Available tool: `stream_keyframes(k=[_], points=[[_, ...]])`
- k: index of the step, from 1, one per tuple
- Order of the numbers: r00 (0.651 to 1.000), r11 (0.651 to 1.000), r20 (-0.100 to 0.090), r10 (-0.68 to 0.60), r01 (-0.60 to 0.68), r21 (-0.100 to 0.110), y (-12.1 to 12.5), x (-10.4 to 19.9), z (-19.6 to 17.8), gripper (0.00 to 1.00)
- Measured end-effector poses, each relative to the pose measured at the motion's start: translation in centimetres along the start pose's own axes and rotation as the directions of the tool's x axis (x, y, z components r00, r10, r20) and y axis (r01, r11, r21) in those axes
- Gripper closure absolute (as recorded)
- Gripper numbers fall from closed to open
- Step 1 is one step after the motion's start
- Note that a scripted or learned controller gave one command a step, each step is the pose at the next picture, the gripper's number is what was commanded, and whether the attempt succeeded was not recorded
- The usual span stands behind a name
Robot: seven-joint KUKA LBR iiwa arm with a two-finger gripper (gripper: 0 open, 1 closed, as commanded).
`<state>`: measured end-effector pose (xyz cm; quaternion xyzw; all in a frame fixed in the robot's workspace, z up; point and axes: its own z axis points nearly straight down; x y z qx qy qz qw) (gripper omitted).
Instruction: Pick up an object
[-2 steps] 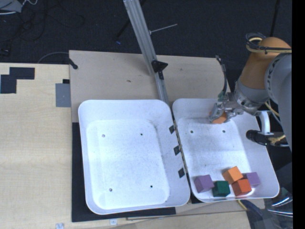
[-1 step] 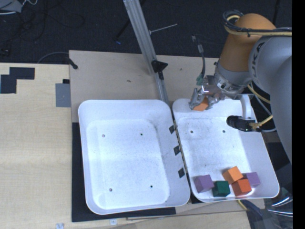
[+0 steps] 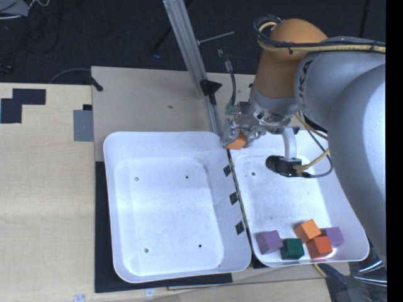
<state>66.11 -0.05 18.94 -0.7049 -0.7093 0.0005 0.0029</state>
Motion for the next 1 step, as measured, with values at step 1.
stream_keyframes(k=[1], points=[[1.0, 1.0, 0.001, 0.002, -0.002, 0.001, -1.96, 5.5, 0.02, 1.0]])
